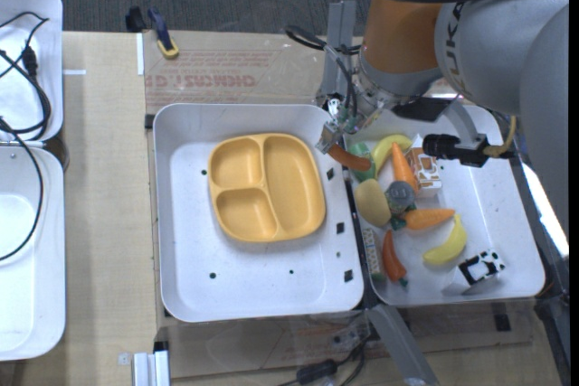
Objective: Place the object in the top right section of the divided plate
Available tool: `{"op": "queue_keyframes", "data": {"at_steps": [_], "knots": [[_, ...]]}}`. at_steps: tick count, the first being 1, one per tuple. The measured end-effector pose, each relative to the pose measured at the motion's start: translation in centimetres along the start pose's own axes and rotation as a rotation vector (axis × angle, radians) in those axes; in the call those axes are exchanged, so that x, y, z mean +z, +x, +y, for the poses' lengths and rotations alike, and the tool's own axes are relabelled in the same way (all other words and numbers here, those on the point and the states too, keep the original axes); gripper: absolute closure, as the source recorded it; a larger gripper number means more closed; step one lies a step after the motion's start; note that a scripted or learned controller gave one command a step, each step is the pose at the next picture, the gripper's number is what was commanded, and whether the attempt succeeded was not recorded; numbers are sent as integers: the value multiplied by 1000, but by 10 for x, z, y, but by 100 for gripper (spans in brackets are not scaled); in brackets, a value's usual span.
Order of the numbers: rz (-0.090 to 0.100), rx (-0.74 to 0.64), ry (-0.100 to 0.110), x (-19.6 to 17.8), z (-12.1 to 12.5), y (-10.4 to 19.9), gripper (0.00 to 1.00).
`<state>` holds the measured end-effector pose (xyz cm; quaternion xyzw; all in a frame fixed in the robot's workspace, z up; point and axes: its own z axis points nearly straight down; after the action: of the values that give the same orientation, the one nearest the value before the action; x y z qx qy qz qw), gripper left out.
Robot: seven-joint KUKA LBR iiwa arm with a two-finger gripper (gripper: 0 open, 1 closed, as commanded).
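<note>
The fingers [333, 133] are hanging over the dividing wall between the two bins, near its far end; whether they are spread or pinching something I cannot tell, since the wrist is hiding them. An orange carrot [349, 159] is lying just below them, possibly touching, at the right bin's [516, 185] left edge, beside a pile of toy food [403, 194]; it is probably the object, though that is a judgement. The divided plate [267, 187] is sitting mid-left bin [181, 221], its sections bare. The carrying step seems to be under way or just starting; next, the arm [425, 4] needs a confirmed grasp, then a short shift leftward to the plate's section nearest the bin's far right corner.
</note>
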<state>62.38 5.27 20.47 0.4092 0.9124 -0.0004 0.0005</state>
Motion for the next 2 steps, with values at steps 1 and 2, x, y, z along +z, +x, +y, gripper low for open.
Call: {"op": "queue_keyframes", "data": {"at_steps": [1,2], "knots": [[1,77,2,44,44,94,100],[2,-13,3,38,-2,145,100]]}}
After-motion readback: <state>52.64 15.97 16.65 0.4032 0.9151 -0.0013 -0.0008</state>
